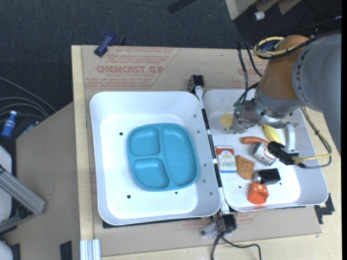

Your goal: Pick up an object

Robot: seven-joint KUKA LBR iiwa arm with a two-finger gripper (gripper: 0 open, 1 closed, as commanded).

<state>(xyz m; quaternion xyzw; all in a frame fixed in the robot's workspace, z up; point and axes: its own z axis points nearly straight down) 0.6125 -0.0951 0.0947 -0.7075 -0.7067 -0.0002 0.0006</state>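
Note:
My gripper point(238, 124) hangs low over the back left part of the right bin point(309, 186), right next to a small pale yellow piece point(226, 120). Its fingers are dark and partly hidden under the wrist. In the same bin lie a yellow banana point(273, 132), a brown sausage point(252, 141), a small can point(264, 154), a red and white card point(225, 159), a tan cracker point(245, 167), a black block point(267, 175) and an orange-red object point(258, 193).
The left bin point(108, 112) holds a blue divided plate point(162, 156). A black clamp point(196, 82) sits at the back between the bins. Cables run over the right bin's right side. A blue item point(105, 45) lies at the bench's back left corner.

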